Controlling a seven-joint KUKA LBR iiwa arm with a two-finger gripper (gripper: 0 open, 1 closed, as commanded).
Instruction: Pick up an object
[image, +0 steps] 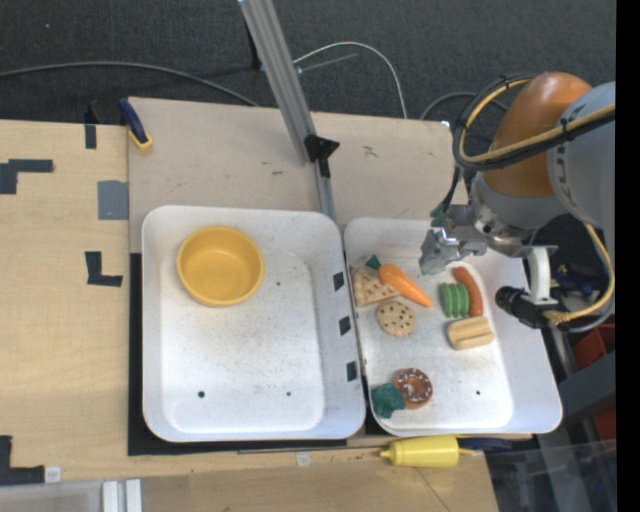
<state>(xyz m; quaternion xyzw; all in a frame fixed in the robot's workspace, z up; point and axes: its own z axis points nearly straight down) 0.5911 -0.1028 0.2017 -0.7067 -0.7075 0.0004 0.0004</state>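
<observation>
The right bin (520, 405) holds several toy foods: an orange carrot (405, 285), a tan cracker wedge (370, 289), a round chocolate-chip cookie (396, 319), a green pea pod (455, 300), a red sausage (468, 288), a bread roll (470, 333), a glazed donut (412, 387) and a teal piece (387, 400). My gripper (437, 252) hangs over the bin's upper part, just above and right of the carrot, left of the sausage. Nothing shows between its fingers.
The left bin (250, 400) holds a yellow bowl (220, 265) at its upper left. A grey pole (290, 90) slants down to the bins' top junction. A yellow mustard bottle (425, 452) lies on the bench below the right bin. Cables loop behind the arm.
</observation>
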